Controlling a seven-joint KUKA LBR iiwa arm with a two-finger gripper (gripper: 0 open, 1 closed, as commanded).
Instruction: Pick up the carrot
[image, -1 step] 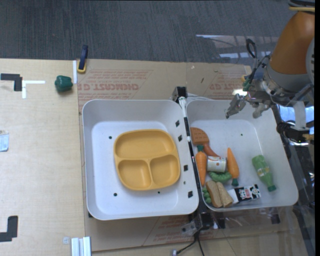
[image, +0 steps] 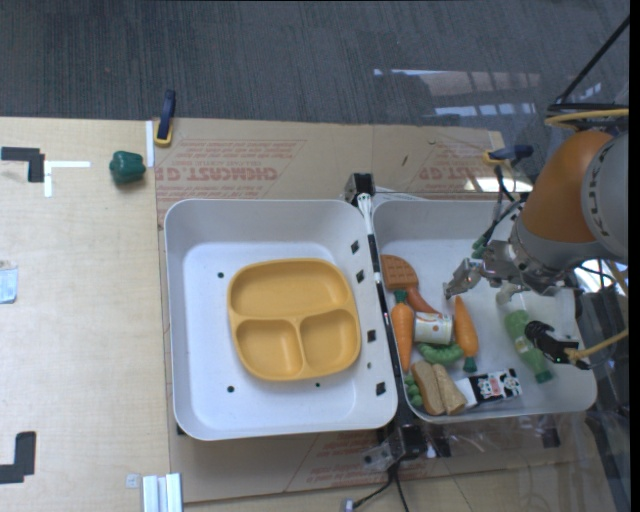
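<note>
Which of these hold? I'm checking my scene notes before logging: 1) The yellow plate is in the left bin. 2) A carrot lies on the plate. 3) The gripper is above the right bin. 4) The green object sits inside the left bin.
1) True: the yellow plate sits in the left bin.
2) False: the carrot lies in the right bin.
3) True: the gripper is there.
4) False: the green object lies outside it.
</note>
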